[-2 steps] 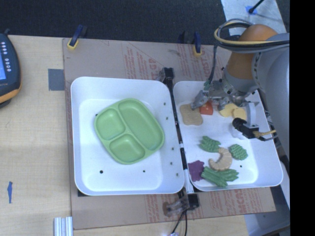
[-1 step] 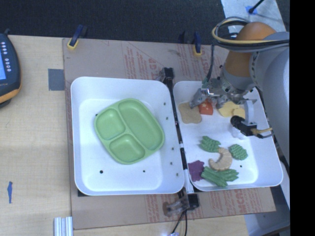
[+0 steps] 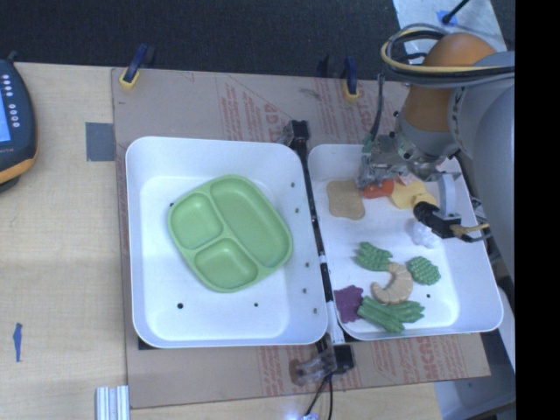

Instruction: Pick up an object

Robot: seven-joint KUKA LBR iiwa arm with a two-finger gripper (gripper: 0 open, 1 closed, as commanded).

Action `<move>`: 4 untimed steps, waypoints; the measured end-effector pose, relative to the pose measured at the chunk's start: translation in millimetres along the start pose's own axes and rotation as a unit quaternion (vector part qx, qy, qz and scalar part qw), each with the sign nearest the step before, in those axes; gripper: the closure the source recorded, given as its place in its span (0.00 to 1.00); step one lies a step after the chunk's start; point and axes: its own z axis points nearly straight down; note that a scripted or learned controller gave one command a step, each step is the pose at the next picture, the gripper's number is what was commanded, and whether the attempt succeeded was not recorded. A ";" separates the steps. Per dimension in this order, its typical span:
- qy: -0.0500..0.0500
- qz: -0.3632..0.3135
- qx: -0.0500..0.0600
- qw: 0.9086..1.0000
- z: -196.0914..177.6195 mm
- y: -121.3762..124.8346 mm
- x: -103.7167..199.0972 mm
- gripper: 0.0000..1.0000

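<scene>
Where gripper (image 3: 378,175) hangs, tan slab (image 3: 345,200) adjoins.

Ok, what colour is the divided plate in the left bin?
Light green. The divided plate shows plainly in the camera view, lying in the left bin.

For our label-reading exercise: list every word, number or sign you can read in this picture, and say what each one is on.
None can be read.
Cardboard sheet under the bins: red printing along its edges, too blurred to read.
Handheld pendant at the left edge: screen and buttons, markings too small to read.
</scene>
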 end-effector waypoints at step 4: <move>-0.001 0.002 0.002 1.000 1.3 -120.4 -0.6 1.00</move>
